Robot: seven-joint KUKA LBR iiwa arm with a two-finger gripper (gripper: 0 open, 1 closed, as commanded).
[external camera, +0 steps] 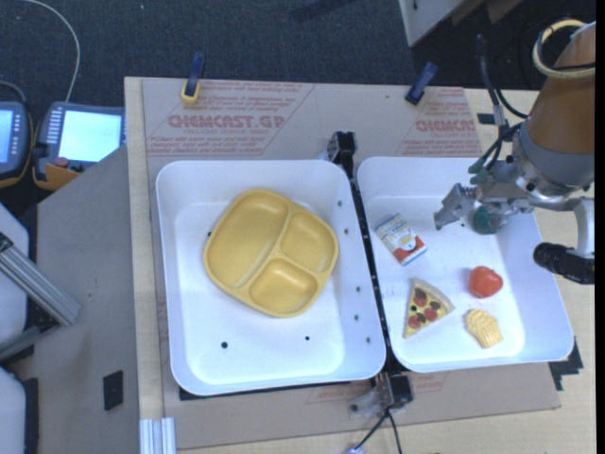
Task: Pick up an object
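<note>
The grey metal pincer point(473, 208) hangs over the far part of the right shallow white plastic bin point(558, 343); whether it is spread or pressed together cannot be told. Nearer lie a small red-and-white carton point(400, 237), a glossy red toy tomato point(485, 282), a flat toy pizza wedge point(425, 308) and ridged yellow toy fries point(483, 327). The left bin point(189, 348) holds a smooth yellow compartment plate point(271, 251).

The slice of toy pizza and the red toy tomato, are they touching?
Apart. The camera view shows bare white bin floor between the pizza slice and the red tomato.
</note>
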